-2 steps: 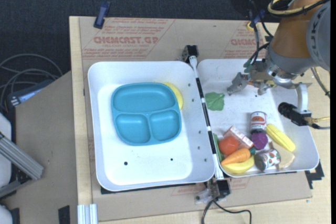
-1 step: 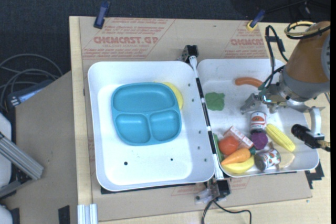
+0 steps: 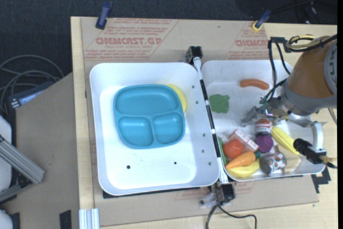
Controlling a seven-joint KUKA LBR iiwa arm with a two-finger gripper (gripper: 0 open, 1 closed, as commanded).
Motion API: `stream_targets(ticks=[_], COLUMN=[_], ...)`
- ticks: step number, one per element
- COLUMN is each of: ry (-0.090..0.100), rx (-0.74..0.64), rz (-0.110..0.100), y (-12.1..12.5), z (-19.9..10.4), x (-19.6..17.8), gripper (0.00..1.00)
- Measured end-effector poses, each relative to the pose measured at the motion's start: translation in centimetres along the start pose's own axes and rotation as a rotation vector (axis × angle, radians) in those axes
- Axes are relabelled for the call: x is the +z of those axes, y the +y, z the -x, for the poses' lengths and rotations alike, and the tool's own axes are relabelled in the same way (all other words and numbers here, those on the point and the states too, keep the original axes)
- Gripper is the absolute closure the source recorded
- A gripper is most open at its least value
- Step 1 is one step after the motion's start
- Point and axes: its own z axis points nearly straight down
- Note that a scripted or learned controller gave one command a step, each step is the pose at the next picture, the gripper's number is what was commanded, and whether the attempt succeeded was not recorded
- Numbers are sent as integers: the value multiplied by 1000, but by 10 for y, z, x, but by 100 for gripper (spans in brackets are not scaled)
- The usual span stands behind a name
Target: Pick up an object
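The arm (image 3: 311,80) reaches low over the right bin (image 3: 236,69), with the gripper (image 3: 263,114) above the toy heap at its near edge, likely choosing a target. Whether it is apart or closed I cannot tell.

That bin holds a sausage (image 3: 253,83), a green piece (image 3: 219,103), corn (image 3: 284,139), a carrot (image 3: 242,159) and a banana (image 3: 242,170).

The left bin (image 3: 107,131) carries a blue tray (image 3: 149,115) over something yellow (image 3: 180,95).

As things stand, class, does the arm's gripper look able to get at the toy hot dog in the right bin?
Probably yes. The hot dog lies alone on bare floor at the far end of the right bin, clear of the pile of toy food. The gripper hangs just nearer, with nothing between them.
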Motion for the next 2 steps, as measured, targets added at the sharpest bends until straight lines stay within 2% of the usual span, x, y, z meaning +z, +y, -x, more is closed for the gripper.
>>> stream_targets(ticks=[1, 2], ry=[-1, 0], rx=[0, -3], rz=[2, 5], y=[1, 71], z=[0, -133], x=[-10, -101], gripper=[100, 100])
